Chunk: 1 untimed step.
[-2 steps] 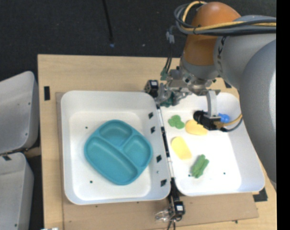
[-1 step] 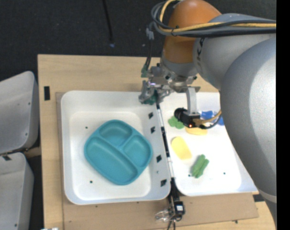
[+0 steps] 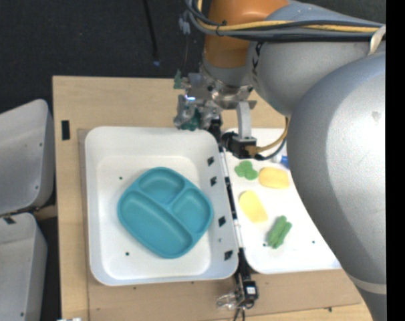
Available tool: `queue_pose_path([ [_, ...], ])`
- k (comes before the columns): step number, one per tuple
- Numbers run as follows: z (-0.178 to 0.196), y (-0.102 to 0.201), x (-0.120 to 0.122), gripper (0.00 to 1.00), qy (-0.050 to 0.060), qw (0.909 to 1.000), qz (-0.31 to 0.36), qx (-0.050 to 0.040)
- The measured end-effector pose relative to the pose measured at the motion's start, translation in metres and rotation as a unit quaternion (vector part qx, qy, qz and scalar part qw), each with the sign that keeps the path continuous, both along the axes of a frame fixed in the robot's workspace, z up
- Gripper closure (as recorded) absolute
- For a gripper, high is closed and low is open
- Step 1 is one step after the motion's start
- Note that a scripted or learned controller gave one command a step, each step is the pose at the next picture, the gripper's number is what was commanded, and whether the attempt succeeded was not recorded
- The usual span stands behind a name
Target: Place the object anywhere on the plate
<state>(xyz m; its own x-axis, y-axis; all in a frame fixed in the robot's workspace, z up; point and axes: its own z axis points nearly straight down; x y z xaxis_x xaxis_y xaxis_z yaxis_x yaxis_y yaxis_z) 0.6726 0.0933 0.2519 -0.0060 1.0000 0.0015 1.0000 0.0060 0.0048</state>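
Observation:
A teal-blue plate (image 3: 165, 210) with three compartments lies in the middle of the left bin (image 3: 105, 259), with nothing on it. My gripper (image 3: 192, 117) hangs over the far right corner of that bin, just beyond its back rim, and well up from the plate. Its tip is a dark, greenish cluster that I cannot read clearly. In the right bin (image 3: 303, 259) lie a small green piece (image 3: 246, 171), a yellow lemon-like piece (image 3: 275, 177), a pale yellow piece (image 3: 252, 206) and a green pod-shaped piece (image 3: 278, 231).
The grey arm and its orange band (image 3: 239, 19) cover the right bin's far and right side. A ridge with black clips (image 3: 226, 192) divides the two bins. Bare wooden bench (image 3: 115, 102) runs behind the left bin. A cable connector (image 3: 237, 298) sits at the front edge.

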Motion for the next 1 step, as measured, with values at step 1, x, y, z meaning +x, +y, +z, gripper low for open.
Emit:
queue_pose_path([
  [1,-0.0012,-0.0033,-0.0012,0.0,0.002,1.0,-0.001,-0.0015],
])
